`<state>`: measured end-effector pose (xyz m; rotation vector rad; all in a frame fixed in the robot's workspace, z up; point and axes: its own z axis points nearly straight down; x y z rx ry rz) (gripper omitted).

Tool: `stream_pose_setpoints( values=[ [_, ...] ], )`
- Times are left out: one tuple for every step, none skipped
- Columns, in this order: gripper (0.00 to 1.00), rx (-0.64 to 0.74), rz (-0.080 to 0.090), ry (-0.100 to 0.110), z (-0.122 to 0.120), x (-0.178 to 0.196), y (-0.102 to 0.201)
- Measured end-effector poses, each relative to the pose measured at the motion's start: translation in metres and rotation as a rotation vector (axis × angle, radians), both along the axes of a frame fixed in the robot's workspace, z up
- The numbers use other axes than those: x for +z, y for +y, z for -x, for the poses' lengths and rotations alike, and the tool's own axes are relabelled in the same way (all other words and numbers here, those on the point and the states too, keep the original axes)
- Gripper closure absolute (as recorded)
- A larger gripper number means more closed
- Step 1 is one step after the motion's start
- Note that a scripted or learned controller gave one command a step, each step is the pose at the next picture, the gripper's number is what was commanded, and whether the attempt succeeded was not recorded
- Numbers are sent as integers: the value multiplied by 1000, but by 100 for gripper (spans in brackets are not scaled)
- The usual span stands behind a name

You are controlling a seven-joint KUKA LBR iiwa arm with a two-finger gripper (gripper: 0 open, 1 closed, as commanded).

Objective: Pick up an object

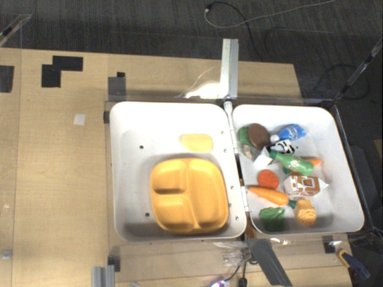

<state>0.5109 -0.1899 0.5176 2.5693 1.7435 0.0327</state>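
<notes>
Pre-grasp stage is judged: nothing is lifted yet. Candidate objects lie clustered in the right bin (335, 130), among them a carrot (268, 194). Hand state cannot be told. A descent onto one separable item is required next.

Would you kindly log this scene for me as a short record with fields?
left bin: yellow divided tray; pale yellow flat piece behind it
right bin: heap of toy food
top of heap: brown piece, blue piece
middle: red round piece, carrot, small carton
front: green piece, yellow piece
beyond bench: black cable on dark floor
</notes>
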Motion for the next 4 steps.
stream_pose_setpoints(
  values=[
    [100, 9, 3, -5, -1, 12, 1],
    [0, 9, 3, -5, -1, 12, 1],
    [0, -190, -21, 32, 1, -82, 8],
    [100, -183, -21, 26, 0, -70, 9]
  ],
)
